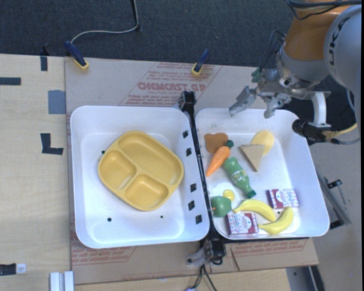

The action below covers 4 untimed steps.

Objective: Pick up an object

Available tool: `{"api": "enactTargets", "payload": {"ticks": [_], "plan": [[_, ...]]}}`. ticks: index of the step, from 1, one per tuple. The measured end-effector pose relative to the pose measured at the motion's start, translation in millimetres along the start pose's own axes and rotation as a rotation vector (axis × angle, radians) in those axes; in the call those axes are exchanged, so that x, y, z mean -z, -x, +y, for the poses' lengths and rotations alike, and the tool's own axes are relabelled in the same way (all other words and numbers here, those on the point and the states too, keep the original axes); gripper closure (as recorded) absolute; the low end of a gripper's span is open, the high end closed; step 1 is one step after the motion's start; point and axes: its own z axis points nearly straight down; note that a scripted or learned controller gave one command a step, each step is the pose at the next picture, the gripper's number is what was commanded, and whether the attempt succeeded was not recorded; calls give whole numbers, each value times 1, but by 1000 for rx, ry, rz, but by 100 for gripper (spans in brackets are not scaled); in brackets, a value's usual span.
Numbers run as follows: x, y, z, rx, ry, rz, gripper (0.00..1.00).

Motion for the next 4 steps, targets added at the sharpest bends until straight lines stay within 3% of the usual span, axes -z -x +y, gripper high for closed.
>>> {"api": "enactTargets", "payload": {"ticks": [1,2,3,4], "plan": [[-131,15,1,-1,-3,0,0],[-170,7,27,0,2,0,0],[-159,7,28,0,6,0,100],[-159,7,28,0,6,0,0]]}}
